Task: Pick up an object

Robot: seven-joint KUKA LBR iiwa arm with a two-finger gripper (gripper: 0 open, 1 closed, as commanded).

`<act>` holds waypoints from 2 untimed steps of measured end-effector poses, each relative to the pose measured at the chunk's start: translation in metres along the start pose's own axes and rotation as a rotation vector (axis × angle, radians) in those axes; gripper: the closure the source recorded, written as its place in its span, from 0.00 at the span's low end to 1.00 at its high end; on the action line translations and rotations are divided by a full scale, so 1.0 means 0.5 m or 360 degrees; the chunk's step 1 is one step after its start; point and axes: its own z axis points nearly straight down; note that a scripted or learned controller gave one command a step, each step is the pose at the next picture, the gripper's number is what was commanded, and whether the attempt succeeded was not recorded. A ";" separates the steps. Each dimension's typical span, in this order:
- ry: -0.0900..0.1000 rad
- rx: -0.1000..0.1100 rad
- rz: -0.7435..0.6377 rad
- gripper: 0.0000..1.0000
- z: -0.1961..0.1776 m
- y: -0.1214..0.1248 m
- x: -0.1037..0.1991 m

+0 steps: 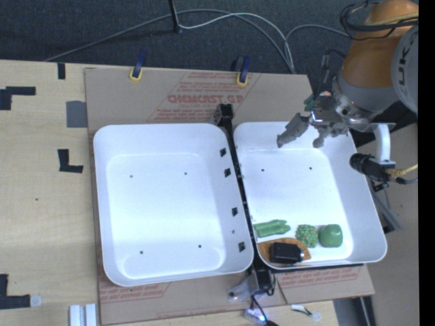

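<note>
A small black object (286, 252) sits at the near edge of the right-hand bin (353, 182), resting on an orange-brown piece (293, 243) that shows around it. Just behind it lies a green bean-pod-shaped toy (271, 227), and to its right sit a knobbly green broccoli-like piece (306, 234) and a smooth round green object (330, 236), the two close together, all of them gathered in the bin's near corner. The left-hand bin (109, 182) stands beside it, the two white bins meeting along a dark seam fitted with black clips (234, 182). Both rest on a cardboard sheet (197, 94) printed in red lettering and pinned at the far edge by two blue-and-yellow clamps (138, 67). Above the far side of the right-hand bin hangs the gripper (307, 133), its two grey fingers (291, 130) spread apart with nothing between them, well apart from the cluster of toys at the near corner. The grey arm (370, 90) with its orange band (374, 46) reaches in from the right. A thin cable (224, 19) trails across the dark floor beyond the bench, and strips of black tape (17, 95) mark the pale wooden tabletop (41, 202) at left.
</note>
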 end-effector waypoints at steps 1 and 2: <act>0.0001 0.0010 0.0002 0.00 0.127 -0.071 -0.015; 0.0000 0.0002 -0.0002 0.00 0.172 0.004 -0.001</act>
